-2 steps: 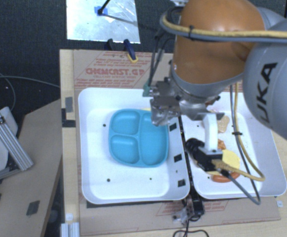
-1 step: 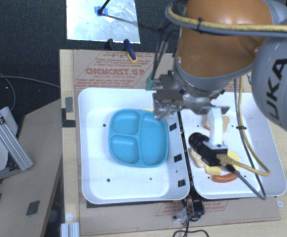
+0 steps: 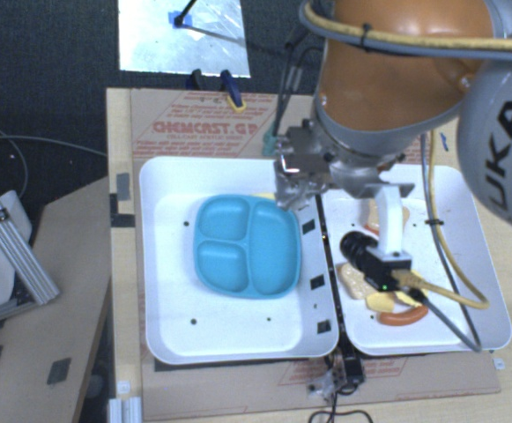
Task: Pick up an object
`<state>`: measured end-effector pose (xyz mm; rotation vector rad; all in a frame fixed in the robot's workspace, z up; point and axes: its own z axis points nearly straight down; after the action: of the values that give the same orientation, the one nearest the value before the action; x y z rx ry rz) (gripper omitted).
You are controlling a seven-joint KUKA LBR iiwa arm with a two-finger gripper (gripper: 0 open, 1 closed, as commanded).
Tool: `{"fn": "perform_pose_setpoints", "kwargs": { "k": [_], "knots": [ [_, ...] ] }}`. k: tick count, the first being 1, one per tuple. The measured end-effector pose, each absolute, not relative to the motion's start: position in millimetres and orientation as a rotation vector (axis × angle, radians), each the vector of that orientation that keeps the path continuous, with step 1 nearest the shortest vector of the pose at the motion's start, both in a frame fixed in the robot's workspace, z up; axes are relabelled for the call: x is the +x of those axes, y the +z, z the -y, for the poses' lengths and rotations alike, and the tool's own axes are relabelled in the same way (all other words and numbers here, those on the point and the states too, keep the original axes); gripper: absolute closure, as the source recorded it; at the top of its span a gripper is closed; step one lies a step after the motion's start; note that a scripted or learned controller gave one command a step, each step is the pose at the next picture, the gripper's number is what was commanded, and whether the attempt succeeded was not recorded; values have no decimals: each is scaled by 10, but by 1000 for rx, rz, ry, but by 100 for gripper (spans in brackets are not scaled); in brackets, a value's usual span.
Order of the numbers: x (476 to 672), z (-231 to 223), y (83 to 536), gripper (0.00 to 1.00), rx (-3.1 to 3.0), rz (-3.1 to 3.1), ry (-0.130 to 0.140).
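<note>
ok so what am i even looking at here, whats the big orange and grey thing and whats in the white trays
The big grey and orange shape is a robot arm, seen by one camera fixed above the bench and looking down at a slant. It reaches in from the right. Its gripper hangs over the line where two shallow white bins meet. The left bin holds a blue divided plate. The right bin holds a small jumble of toy-like items, partly hidden by cables. Nothing visibly sits in the gripper.

A brown cardboard sheet with red lettering lies under two shallow white plastic bins. Behind it, a shiny silver foil square; at left, an aluminium rail.
</note>
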<state>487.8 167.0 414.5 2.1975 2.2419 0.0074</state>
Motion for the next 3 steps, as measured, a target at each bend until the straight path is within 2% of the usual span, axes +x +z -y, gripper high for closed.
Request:
{"fn": "perform_pose_setpoints", "kwargs": {
  "k": [1,2,3],
  "knots": [
    [4885,-1670,4255,100,2188,-2249,10],
    [4872,-1007,4563,100,2223,-2214,6],
    [4874,-1048,4658,100,2211,-2227,8]
  ]
}}
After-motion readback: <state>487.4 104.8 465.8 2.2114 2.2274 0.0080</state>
